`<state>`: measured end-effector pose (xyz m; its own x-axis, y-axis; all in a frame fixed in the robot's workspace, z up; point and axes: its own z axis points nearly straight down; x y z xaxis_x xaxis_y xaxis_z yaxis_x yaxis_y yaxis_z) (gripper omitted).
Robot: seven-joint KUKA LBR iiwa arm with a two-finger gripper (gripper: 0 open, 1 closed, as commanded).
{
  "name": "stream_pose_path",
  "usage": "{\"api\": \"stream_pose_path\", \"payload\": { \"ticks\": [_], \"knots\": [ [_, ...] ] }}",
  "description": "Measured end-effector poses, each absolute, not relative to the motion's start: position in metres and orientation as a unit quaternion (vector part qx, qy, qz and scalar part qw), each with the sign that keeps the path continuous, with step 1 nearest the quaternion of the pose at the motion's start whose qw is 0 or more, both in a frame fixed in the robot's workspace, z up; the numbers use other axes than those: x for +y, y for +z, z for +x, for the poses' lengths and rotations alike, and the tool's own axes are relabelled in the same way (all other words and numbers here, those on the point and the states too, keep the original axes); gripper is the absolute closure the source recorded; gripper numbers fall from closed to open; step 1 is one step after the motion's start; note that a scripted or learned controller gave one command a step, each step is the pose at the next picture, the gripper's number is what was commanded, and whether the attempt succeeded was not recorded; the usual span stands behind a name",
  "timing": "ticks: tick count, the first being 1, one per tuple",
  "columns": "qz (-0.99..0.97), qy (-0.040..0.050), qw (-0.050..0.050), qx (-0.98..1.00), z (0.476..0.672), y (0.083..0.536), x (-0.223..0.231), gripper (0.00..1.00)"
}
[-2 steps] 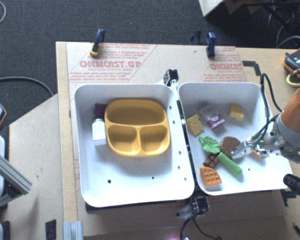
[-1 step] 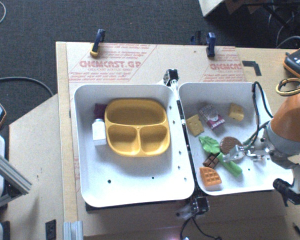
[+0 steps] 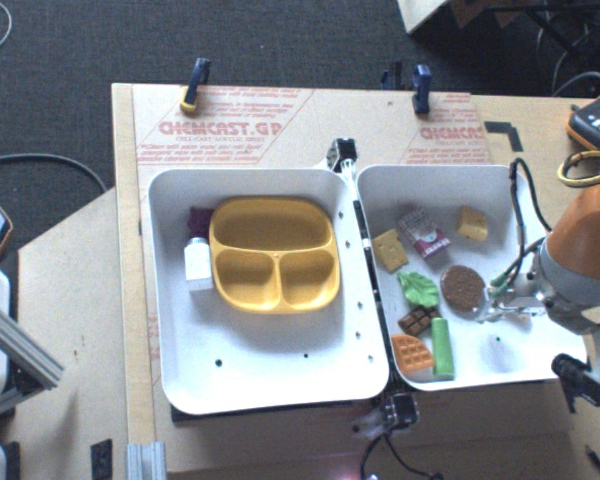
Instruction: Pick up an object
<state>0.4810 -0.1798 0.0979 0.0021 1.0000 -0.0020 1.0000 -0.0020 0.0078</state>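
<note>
The right bin [image 3: 500, 368] holds several toy foods: a brown round cookie [image 3: 463, 287], a green leaf [image 3: 419, 288], a chocolate piece [image 3: 418, 321], an orange waffle [image 3: 411, 353], a green stick [image 3: 442, 347], a tan cracker [image 3: 389, 250], a red-and-white wrapped packet [image 3: 424, 236] and a yellow cheese cube [image 3: 472, 224]. My gripper [image 3: 500, 303] is down in this bin, just right of the cookie and close to its edge. The grey wrist with the orange band [image 3: 585, 243] hides part of the bin's right side. Nothing shows held in the gripper.
The left bin [image 3: 180, 358] holds a yellow divided plate [image 3: 275, 254], with a small white bottle [image 3: 198, 264] and a dark maroon item [image 3: 201, 218] at its left. A black cable [image 3: 525, 198] runs over the right bin's far right corner. Clamps stand along the bench's back edge.
</note>
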Motion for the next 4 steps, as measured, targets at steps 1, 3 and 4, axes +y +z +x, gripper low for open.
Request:
{"api": "stream_pose_path", "payload": {
  "ticks": [1,3,4],
  "knots": [
    [0.707,0.0008,0.003,0.707,0.481,0.14,-0.18,1.0],
    [0.706,0.001,0.003,0.708,0.483,0.226,-0.176,1.0],
    [0.705,0.0012,0.002,0.709,0.512,0.228,-0.144,1.0]
  ]
}}
